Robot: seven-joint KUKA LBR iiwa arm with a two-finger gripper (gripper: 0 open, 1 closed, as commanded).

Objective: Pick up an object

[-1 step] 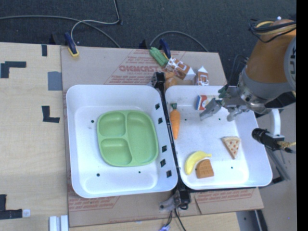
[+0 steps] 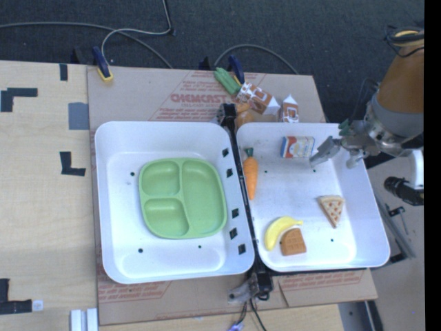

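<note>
The right bin (image 2: 358,254) holds several toy foods: an orange carrot (image 2: 250,175) along its left wall, a small white carton (image 2: 297,146) near the back, a pizza slice (image 2: 332,209) at the right, and a yellow banana (image 2: 278,230) touching a brown toast piece (image 2: 293,242) at the front. My gripper (image 2: 335,157) hangs over the bin's back right part, just right of the carton and apart from it. Its fingers are spread open with nothing between them.
In the left bin (image 2: 114,185) lies a green divided plate (image 2: 182,197). Small packages (image 2: 258,100) and a green clip (image 2: 227,80) lie on the cardboard behind the bins. Cables run across the dark floor at the back.
</note>
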